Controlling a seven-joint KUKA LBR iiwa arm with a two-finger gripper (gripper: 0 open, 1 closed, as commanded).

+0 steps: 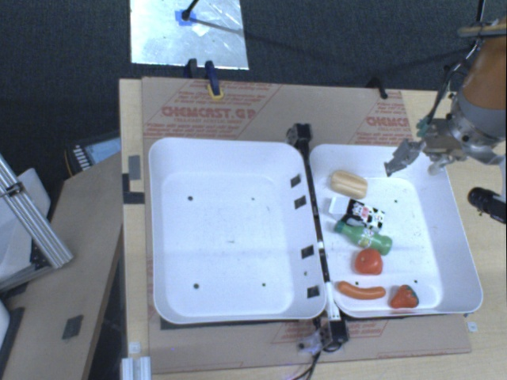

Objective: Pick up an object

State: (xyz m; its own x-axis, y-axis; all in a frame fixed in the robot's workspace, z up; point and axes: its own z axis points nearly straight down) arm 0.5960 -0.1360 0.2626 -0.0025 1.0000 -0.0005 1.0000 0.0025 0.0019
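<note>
The right bin holds several small items: a tan bread roll, a black-and-white box, a green bottle lying on its side, a red tomato, an orange sausage and a red strawberry-like piece. My gripper hangs above the bin's far right corner, up and to the right of the bread roll. It is open, its two fingers spread apart with nothing between them.
The left bin lies beside the right one, with a black divider strip between them. A shiny metal sheet sits beyond the bench. Aluminium framing stands at the far left.
</note>
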